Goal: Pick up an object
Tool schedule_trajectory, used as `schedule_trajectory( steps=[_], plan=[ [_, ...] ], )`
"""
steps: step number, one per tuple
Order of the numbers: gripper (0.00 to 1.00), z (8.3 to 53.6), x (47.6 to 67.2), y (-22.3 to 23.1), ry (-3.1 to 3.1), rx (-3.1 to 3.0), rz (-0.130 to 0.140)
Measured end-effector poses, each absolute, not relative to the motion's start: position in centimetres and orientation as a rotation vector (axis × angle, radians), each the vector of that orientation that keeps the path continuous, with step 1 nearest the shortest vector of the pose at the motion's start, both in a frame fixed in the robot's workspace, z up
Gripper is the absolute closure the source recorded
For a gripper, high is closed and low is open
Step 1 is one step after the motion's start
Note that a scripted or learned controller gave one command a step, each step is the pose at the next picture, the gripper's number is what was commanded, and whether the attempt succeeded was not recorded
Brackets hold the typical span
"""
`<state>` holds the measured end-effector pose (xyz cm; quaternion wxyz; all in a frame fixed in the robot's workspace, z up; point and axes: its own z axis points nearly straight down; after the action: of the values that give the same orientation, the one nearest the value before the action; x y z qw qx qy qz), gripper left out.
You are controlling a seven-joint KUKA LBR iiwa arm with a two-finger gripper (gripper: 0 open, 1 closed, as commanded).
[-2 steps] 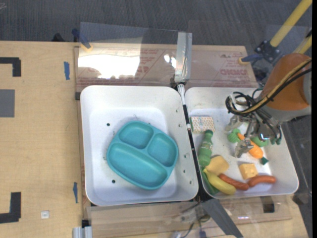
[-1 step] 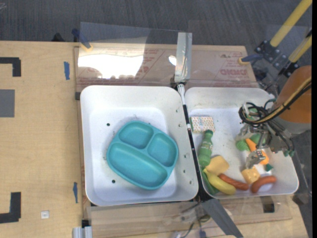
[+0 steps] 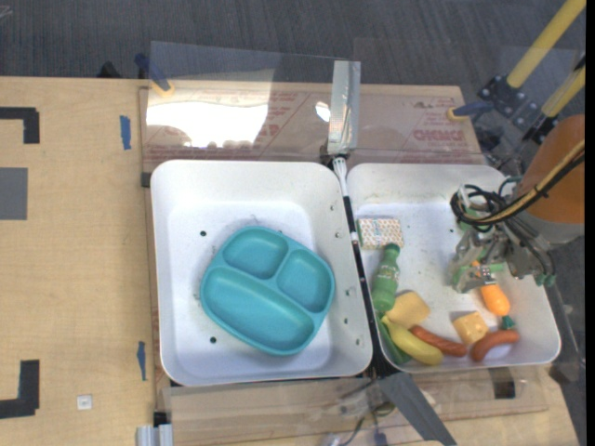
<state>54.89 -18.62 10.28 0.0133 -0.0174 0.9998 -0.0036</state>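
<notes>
My gripper (image 3: pixel 476 269) is low in the right bin (image 3: pixel 423 186), near its right wall, but the wiring and wrist hide too much for me to tell whether it is spread or clenched, or whether anything sits in it. Just below its tip lies a small orange carrot (image 3: pixel 495 298), the closest thing to go for. Nearer to the camera sit a yellow cheese block (image 3: pixel 470 326) and a red sausage (image 3: pixel 493 343); further left are a banana (image 3: pixel 416 344) and a green bottle (image 3: pixel 385 278). I judge the step in hand is the descent onto the carrot. To do it well I should centre over its thicker part and keep clear of the bin wall. The left bin (image 3: pixel 177 277) holds a teal divided plate (image 3: pixel 268 289), well apart from my work.
</notes>
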Motion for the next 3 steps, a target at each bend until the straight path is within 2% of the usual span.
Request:
schedule_trajectory(
  steps=[1, 2, 3],
  plan=[
    [1.00, 18.7, 56.9, -13.0, 3.122, -0.152, -0.002],
    [1.00, 27.1, 65.7, -13.2, 3.122, -0.162, -0.004],
    [0.00, 26.8, 65.6, -13.3, 3.129, -0.162, -0.001]
  ],
)
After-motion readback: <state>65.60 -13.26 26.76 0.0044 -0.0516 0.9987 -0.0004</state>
